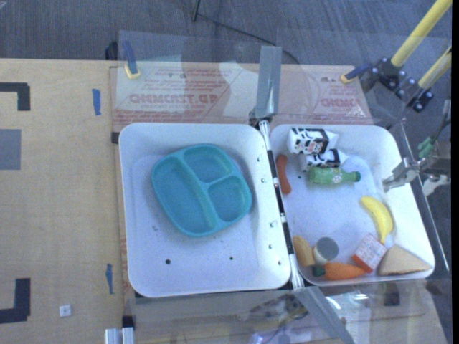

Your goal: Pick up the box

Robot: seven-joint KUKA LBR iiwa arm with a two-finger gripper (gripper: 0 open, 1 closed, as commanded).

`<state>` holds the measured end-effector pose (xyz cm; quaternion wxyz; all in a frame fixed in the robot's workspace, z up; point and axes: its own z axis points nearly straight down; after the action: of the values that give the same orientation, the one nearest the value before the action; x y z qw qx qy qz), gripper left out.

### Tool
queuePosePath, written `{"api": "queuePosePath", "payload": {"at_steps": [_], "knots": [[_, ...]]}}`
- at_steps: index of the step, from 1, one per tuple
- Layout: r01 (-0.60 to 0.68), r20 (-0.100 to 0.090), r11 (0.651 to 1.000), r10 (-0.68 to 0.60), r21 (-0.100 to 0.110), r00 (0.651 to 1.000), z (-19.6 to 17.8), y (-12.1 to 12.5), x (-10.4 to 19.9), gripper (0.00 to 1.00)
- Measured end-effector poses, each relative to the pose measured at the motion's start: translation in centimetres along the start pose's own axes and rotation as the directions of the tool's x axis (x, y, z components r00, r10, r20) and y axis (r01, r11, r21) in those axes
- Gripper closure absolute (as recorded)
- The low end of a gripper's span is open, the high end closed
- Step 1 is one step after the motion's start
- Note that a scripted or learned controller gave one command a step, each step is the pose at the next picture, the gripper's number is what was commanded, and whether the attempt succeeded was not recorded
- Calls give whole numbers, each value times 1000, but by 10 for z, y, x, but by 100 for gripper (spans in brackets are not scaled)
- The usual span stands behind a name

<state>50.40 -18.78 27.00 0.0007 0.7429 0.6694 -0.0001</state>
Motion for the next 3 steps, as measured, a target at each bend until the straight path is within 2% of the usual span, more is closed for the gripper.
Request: {"api": "queuePosePath", "payload": {"at_steps": [1,2,3], "knots": [[-87,-1,996,87,2,996,142,-27,14,0],[-60,1,998,60,-13,998,180,-26,45,0],[25,-1,1000,-25,1,1000,61,-29,57,0]]}}
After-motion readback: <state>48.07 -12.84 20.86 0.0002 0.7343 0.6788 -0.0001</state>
